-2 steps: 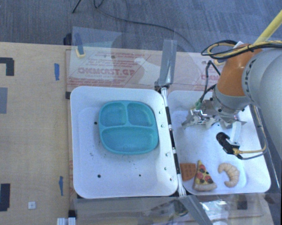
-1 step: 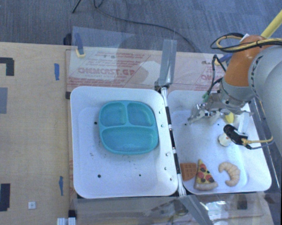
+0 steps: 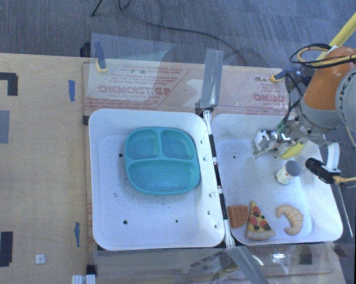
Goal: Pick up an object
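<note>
We found the gripper [image 3: 264, 141] low over the far part of the right bin [image 3: 237, 126], reaching in from the right beneath the arm's orange band. Whether its jaws stood open or closed we could not tell; the metal parts blurred into one pale shape.

The nearest candidate was a yellow, banana-like piece [image 3: 293, 150], lying just to the right of the jaws and partly under the wrist. Its long axis ran at a slant, from near-left up to far-right. We could not say whether it touched the jaws, and we saw nothing clearly between them.

A small cream cup-shaped thing with a grey top [image 3: 288, 171] sat a little nearer and to the right of the jaws. Along the near edge of the same bin lay a waffle square [image 3: 237, 215], a toy pizza slice [image 3: 258, 220] and a croissant [image 3: 290, 219], all well apart from the gripper.

The left bin [image 3: 101, 182] held a teal divided plate [image 3: 162, 160], across the divider on the jaws' left.

We judged that the coming move turned on the yellow piece: a short shift right, with the jaws set across its slanted length.
</note>
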Controlling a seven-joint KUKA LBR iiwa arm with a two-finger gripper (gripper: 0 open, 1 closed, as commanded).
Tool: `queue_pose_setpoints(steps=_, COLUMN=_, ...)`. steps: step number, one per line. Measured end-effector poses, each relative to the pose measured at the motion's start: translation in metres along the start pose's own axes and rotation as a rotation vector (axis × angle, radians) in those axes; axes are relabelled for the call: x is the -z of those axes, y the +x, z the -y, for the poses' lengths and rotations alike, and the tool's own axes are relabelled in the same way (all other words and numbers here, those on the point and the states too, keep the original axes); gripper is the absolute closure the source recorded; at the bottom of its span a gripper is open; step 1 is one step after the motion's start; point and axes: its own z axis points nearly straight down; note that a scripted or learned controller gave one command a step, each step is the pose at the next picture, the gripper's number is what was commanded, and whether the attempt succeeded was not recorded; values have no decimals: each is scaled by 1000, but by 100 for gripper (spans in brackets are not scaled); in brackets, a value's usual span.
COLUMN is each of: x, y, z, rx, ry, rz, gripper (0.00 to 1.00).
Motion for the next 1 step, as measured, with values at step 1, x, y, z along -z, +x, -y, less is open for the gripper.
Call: queue_pose_setpoints(steps=1, x=11, y=-10, z=3, rx=-2, ry=-5, rz=31, gripper=100)
